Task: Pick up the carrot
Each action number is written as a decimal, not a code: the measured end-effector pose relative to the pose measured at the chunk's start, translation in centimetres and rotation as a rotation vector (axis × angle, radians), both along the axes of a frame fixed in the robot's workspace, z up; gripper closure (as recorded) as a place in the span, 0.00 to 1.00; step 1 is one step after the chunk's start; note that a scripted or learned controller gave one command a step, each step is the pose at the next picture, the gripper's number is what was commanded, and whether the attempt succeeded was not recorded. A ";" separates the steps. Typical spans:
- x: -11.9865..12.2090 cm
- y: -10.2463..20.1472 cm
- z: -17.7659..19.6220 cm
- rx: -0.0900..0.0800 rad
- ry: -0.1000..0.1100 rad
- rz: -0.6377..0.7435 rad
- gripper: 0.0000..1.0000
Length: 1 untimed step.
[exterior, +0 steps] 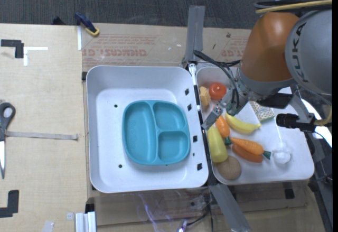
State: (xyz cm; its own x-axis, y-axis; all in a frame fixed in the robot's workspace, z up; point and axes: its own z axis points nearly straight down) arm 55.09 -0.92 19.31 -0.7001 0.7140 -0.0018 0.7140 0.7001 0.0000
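Note:
The carrot (247, 146), orange with a green stub at its right end, lies in the right bin (296, 170), pointing left to right. A darker orange piece (247, 156) rests against its near side. My gripper (221, 109) hangs low over the left part of that bin, up and to the left of the carrot. It is just above a small orange vegetable (222, 126) and beside the banana (243, 124). The arm's orange wrist band (269, 48) hides the back of the bin. Nothing visible is held.
The right bin also holds a red tomato (217, 90), a yellow squash-like piece (216, 144), a brown round item (228, 168) and a white item (282, 157). A teal divided plate (156, 132) lies in the left bin (100, 136). Scissors (4, 120) lie on the bench at far left.

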 end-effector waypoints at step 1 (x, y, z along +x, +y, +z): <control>0.0 0.0 0.0 0.000 0.000 0.000 0.00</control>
